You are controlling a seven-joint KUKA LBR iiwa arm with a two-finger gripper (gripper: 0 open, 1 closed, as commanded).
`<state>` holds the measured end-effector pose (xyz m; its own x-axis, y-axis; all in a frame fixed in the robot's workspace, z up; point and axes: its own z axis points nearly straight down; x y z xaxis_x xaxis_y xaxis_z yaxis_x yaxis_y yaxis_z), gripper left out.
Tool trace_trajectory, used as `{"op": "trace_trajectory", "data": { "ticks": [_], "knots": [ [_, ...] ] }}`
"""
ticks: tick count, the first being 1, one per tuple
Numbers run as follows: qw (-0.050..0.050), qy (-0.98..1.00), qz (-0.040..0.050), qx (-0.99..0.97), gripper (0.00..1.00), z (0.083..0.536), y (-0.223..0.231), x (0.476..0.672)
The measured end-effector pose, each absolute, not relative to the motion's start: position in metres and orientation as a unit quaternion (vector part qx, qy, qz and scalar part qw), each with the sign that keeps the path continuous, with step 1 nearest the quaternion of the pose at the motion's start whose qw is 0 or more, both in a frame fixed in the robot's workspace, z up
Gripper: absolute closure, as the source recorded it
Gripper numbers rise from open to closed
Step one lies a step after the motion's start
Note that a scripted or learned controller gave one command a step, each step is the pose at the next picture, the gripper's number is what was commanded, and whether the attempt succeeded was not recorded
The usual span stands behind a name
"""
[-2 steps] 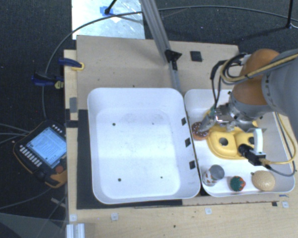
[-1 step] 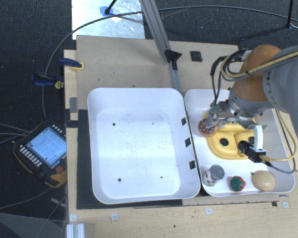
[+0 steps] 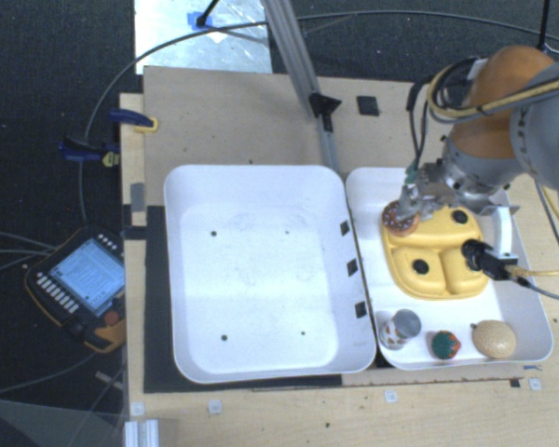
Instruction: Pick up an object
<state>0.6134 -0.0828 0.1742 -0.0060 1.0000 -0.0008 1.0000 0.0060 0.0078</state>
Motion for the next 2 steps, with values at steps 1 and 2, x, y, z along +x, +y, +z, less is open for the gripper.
{"op": "trace_trajectory", "data": {
  "ticks": [1, 2],
  "knots": [
    [0.003, 0.709, 0.0022, 0.705, 1.0, 0.218, -0.083, 0.615],
    [0.0, 0.711, 0.0015, 0.703, 1.0, 0.23, -0.032, 0.605]
  ]
}}
